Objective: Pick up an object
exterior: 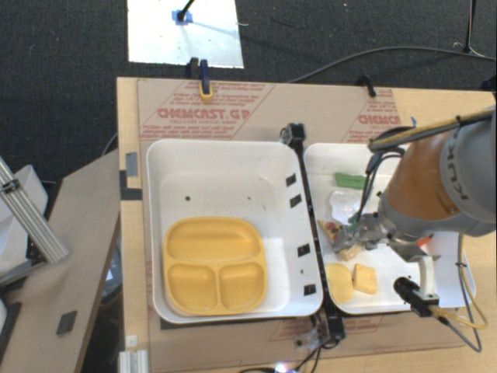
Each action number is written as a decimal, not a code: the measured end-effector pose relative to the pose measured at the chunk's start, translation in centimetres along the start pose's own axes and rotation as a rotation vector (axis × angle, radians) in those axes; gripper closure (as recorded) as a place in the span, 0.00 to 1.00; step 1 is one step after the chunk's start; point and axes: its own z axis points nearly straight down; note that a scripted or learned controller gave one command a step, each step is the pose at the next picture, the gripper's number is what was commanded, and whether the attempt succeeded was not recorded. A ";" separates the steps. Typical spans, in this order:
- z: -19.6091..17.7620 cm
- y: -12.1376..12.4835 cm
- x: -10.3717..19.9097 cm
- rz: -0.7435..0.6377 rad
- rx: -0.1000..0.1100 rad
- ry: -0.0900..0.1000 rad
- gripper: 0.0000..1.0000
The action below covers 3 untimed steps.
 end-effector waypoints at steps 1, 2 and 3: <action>-6.3 0.2 0.0 -0.004 -0.003 -0.001 1.00; -10.7 0.4 0.6 -0.005 -0.004 -0.001 1.00; -11.6 0.5 0.6 -0.004 -0.001 -0.001 1.00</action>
